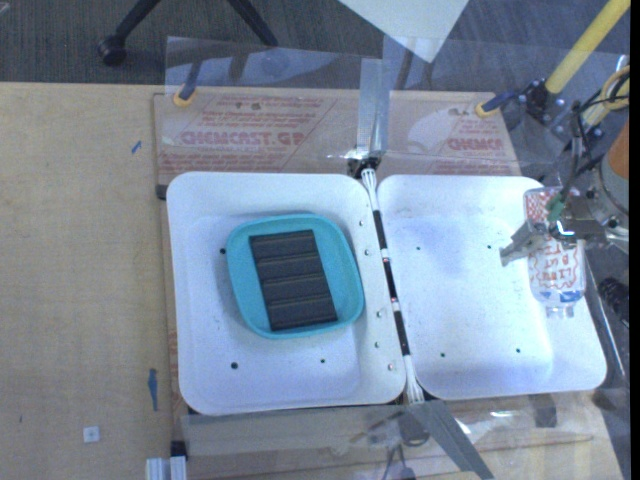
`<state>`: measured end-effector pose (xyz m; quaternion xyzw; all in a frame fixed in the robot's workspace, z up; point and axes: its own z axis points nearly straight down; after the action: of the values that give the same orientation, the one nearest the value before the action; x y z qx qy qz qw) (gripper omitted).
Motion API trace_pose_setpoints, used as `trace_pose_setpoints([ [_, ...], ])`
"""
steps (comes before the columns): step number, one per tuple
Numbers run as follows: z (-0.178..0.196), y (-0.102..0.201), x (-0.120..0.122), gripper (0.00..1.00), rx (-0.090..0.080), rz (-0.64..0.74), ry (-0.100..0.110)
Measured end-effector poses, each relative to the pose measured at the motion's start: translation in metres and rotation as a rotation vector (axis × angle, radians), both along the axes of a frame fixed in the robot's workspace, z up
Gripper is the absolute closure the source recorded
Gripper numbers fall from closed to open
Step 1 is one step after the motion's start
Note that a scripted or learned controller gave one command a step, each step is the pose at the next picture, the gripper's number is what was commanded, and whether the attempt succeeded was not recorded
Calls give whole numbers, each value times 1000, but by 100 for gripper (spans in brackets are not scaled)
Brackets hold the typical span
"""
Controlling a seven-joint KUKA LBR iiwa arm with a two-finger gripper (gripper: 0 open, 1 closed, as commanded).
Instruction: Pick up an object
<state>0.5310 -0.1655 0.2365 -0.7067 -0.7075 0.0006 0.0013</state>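
At right bin (480,368): clear bottle (556,258) lies by its right wall; tool (548,230) over it
Tool state: cannot tell
Left bin (200,368): teal dish (240,288)
Progress: nothing lifted; grasp pending

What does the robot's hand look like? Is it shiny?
The gripper is small and made of grey metal, with thin, pale, pointed fingers. Above it the wrist is a darker lump of metal with thin black cables looping around it. At the picture's right edge, a bit of the arm's orange band peeks in.
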Motion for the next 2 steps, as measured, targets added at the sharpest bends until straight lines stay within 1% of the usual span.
trace_pose_setpoints([
  [1, -149, -26, 36, 0, -3, 133, -9],
  [2, -139, -27, 37, 100, -4, 131, -12],
])
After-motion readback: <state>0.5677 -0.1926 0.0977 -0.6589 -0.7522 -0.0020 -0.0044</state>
